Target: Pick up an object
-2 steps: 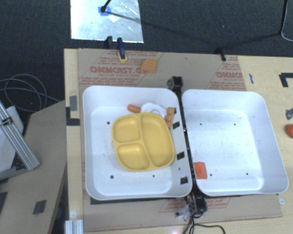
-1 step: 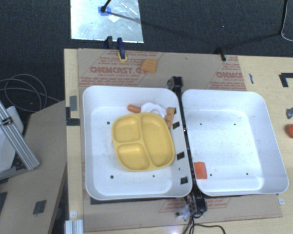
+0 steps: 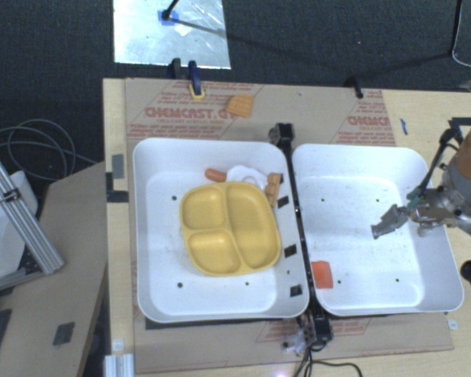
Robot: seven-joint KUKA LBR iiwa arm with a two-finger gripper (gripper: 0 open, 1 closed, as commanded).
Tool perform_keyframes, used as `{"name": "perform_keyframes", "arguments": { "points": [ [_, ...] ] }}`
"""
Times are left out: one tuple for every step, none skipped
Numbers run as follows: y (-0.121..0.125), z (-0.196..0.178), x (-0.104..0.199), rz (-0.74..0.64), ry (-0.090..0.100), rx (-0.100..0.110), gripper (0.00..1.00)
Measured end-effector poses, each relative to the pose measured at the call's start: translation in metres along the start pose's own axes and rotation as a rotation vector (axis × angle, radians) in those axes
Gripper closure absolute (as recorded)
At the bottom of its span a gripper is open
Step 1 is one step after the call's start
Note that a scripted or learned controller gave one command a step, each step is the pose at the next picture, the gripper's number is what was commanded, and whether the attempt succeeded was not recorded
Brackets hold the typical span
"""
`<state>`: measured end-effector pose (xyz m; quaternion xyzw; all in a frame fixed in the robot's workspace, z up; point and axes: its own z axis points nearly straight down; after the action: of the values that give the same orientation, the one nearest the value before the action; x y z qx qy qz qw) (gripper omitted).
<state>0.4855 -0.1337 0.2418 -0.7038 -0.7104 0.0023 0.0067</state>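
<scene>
Bench [image 3: 118, 210]: my pale wooden worktop — everything here is placed against the black divider [image 3: 294, 210] between the bins.
Cardboard sheet [image 3: 251, 108]: printed in red, flat on the bench, showing past the divider's far end and out to either side.
Left bin [image 3: 153, 289]: white, shallow, on the cardboard, its rim against the divider's left side.
Right bin [image 3: 424, 289]: white, shallow, its rim against the divider's right side.
Tan scrap [image 3: 239, 105]: on the cardboard beyond the divider's far end, a little left.
Clamps [image 3: 195, 78]: at the bench's far edge — farther left of the divider than the scrap.
</scene>
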Motion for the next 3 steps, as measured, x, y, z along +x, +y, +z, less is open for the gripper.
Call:
{"name": "perform_keyframes", "arguments": {
  "points": [
    [0.019,-0.115,-0.077,0.013,-0.016,-0.028,0.00],
    [-0.001,-0.213,-0.072,0.005,-0.012,-0.027,0.00],
    [-0.002,-0.170,-0.072,0.008,-0.007,-0.013,0.00]
  ]
}}
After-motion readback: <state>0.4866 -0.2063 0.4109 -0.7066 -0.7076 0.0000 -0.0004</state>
